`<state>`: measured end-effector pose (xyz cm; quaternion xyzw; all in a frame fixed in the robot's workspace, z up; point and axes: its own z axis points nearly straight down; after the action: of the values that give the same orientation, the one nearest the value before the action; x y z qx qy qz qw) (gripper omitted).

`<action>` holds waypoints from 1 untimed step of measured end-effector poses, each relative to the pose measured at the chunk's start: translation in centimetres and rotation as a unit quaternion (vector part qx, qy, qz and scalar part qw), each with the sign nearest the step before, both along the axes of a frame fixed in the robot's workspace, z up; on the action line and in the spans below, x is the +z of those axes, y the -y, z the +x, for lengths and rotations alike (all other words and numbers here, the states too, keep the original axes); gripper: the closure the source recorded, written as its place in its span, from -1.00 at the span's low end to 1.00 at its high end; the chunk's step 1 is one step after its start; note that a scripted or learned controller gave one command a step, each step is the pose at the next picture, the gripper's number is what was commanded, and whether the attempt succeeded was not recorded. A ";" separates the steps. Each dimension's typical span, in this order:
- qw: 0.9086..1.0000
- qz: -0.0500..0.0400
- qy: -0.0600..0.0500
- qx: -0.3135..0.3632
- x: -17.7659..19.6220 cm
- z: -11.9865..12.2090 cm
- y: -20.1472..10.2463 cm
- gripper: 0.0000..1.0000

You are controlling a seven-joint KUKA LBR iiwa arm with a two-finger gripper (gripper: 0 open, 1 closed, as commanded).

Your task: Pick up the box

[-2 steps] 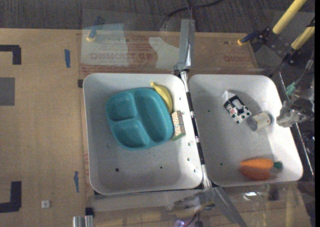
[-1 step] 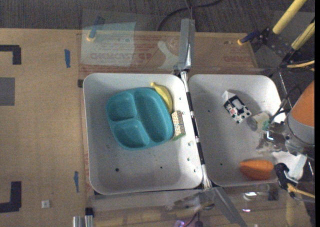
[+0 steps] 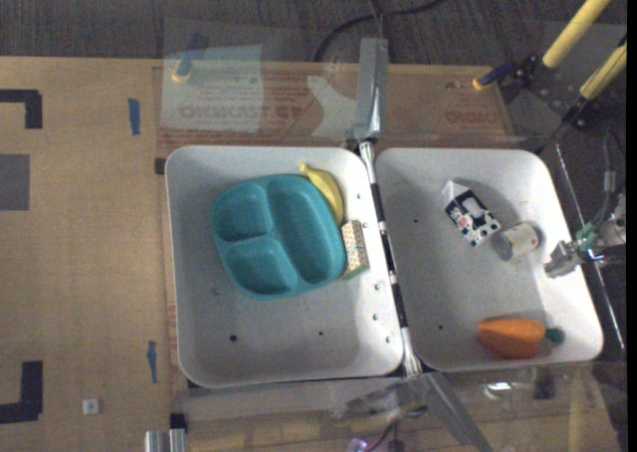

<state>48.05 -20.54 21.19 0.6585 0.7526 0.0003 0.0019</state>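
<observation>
Box [image 3: 471, 217]: you'll find it lying in the right bin [image 3: 428, 281], upper middle (beside a small cylinder [image 3: 518, 240]).
Fingers: their state can't be told.

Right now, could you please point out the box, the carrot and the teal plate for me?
box [image 3: 471, 215]: camera view, its patterned top face.
carrot [image 3: 510, 337]: camera view, mid orange body.
teal plate [image 3: 299, 216]: camera view, its large compartment.
</observation>
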 end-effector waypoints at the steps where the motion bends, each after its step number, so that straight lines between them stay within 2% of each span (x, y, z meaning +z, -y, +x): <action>1: 0.991 0.001 0.001 -0.133 -12.4 0.0 -5.3 1.00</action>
<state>48.08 -15.27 8.80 0.7529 0.6581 0.0018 0.0019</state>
